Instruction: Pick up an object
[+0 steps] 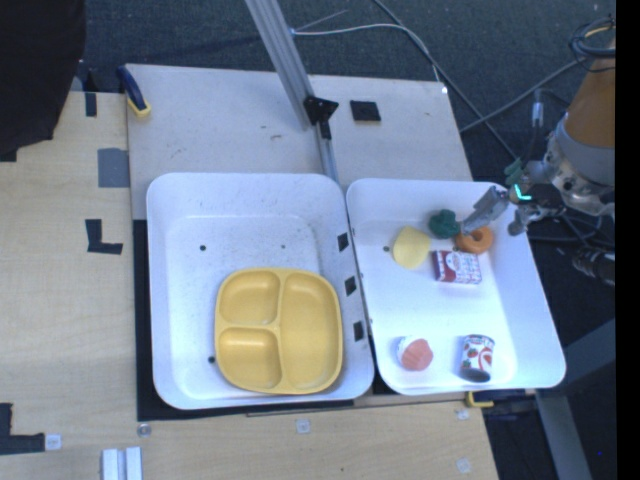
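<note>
In the right bin (530, 298), toward its far right corner, you see the gripper (487, 211) reaching in from the right below the arm's orange band (597, 108). Whether anything sits between its jaws, or how wide they stand, you cannot tell at this resolution. Just beside the gripper's tip, to its left, lies a dark green object (444, 222); directly below the tip lies a small orange object (475, 240), touching or nearly touching it. A pale yellow rounded object (410, 247) lies further left, near the green one. A red-and-white packet (457, 267) lies just below the orange object, between it and the bin's centre. Well apart from the gripper, along the near side of the same bin, you find a red-and-white round item (413, 354) and, to its right, a dark can with red and white markings (477, 358). In the left bin (180, 218), a yellow divided plate (279, 329) rests toward the near side.
</note>
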`<state>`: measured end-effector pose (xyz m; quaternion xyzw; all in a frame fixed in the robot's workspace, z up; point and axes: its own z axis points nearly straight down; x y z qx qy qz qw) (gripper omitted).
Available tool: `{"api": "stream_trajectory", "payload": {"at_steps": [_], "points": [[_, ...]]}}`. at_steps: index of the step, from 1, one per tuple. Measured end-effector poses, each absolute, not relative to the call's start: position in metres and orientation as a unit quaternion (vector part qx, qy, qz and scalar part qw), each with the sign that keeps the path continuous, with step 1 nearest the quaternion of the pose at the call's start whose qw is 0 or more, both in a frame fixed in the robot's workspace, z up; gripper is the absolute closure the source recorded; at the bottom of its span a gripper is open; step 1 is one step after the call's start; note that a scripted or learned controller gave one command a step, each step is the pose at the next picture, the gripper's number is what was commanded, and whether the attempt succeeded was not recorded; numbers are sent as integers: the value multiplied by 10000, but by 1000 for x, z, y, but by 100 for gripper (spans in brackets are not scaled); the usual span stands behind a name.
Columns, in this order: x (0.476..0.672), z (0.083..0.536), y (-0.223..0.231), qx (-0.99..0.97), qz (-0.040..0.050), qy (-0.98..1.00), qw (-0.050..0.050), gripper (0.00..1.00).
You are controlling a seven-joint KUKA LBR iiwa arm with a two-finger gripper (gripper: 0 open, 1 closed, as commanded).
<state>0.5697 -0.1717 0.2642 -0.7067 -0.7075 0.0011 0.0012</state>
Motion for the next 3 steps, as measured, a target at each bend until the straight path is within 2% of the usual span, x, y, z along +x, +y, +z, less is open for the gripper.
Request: {"api": "stream_trajectory", "payload": {"at_steps": [1,3], "points": [[570,265,-172,-7065,5,-7077,4,0],[558,142,-182,-7071,27,-7071,34,0]]}}
